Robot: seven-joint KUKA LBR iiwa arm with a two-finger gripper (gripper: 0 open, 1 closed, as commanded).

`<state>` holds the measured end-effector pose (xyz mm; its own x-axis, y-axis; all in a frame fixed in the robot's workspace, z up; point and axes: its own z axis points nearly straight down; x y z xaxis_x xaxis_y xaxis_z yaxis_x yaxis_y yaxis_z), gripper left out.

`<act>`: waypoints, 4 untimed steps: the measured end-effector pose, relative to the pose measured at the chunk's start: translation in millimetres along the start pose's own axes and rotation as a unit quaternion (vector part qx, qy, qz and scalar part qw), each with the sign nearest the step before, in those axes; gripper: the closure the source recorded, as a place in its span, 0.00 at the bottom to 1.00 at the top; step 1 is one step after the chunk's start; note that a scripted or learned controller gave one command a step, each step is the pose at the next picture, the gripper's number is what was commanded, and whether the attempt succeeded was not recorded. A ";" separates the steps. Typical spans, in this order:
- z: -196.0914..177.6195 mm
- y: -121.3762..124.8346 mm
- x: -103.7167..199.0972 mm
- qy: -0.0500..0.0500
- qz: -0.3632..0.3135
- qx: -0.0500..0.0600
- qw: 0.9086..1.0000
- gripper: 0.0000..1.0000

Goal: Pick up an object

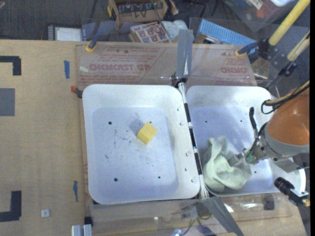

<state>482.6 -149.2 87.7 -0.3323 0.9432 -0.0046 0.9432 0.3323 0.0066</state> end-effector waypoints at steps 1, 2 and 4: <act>-11.0 1.3 -0.7 -0.002 0.000 -0.002 1.000 1.00; -92.6 13.6 -15.7 0.001 0.080 0.002 0.997 1.00; -141.6 17.3 -53.8 0.000 0.022 0.002 1.000 1.00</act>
<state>515.8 -193.9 229.7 -0.2898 0.9571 -0.0039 0.9571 0.2898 0.0035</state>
